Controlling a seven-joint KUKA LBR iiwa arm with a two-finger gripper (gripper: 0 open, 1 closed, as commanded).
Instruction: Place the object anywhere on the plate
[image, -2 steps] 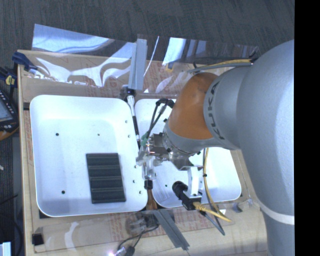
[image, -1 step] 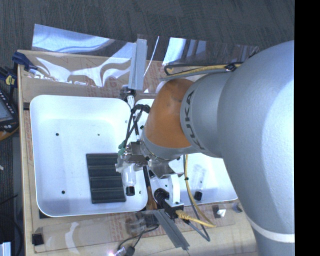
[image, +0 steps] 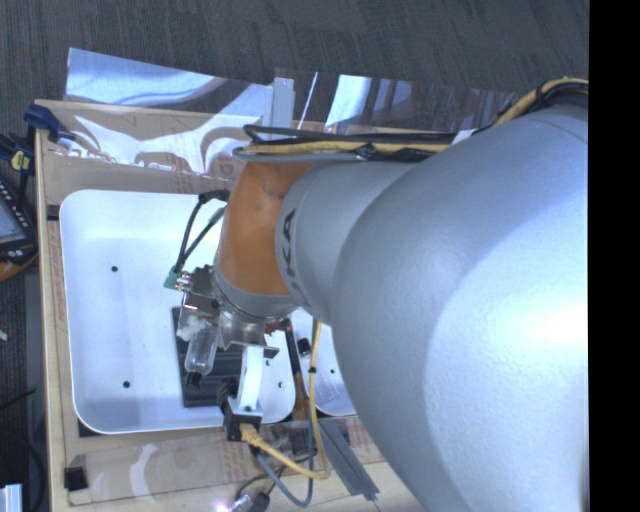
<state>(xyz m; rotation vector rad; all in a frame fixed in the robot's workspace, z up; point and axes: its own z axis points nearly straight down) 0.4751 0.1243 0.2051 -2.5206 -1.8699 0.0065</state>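
Grey arm (image: 450, 300), broad, smooth and rounded, with a matte sheen and dark lettering on the casing near the wrist. Orange band (image: 255, 230) just above the wrist, then a silver metal flange. Black and yellow cables (image: 330, 148) strung along the top, a green-tipped black lead looping at the left side, a yellow cable trailing below. White plate mounted beside the wrist hardware.
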